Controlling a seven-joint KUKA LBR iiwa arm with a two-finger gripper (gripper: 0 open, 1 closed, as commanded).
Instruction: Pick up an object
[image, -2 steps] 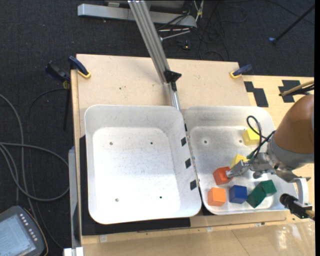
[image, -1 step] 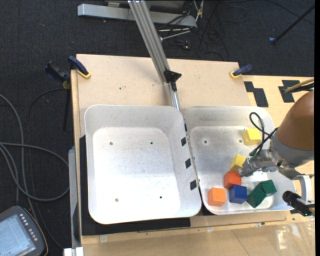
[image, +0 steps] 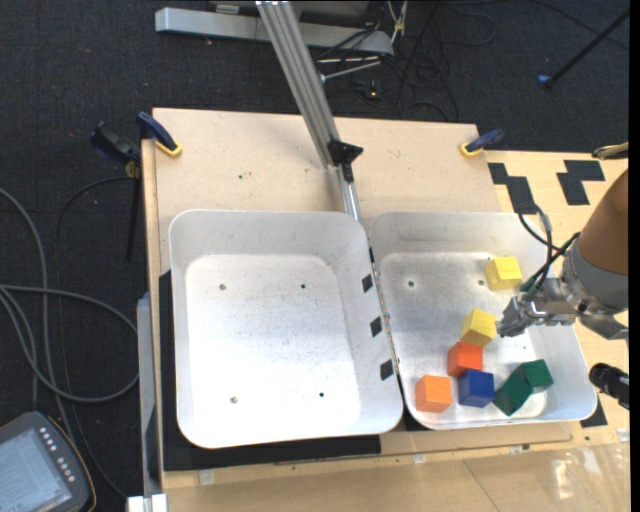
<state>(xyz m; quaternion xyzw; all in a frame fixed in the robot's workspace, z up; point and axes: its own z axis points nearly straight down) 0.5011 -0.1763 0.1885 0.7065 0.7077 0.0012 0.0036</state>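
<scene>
i'd lower the gripper (image: 515, 318) squarely over the yellow block (image: 479, 326) just left; can't tell its opening.

The arm (image: 606, 245) comes into the camera view from the right edge, at about the middle of its height; its upper part shows the orange band, wide and rounded, and below it follows the grey wrist (image: 590, 288); dark cables run along the wrist on its left side, bending down toward the tool; the gripper (image: 516, 318) is at the left end of the arm and points to the left and a little down; it looks small and metallic; if its fingers are apart or together is not possible to tell.
</scene>
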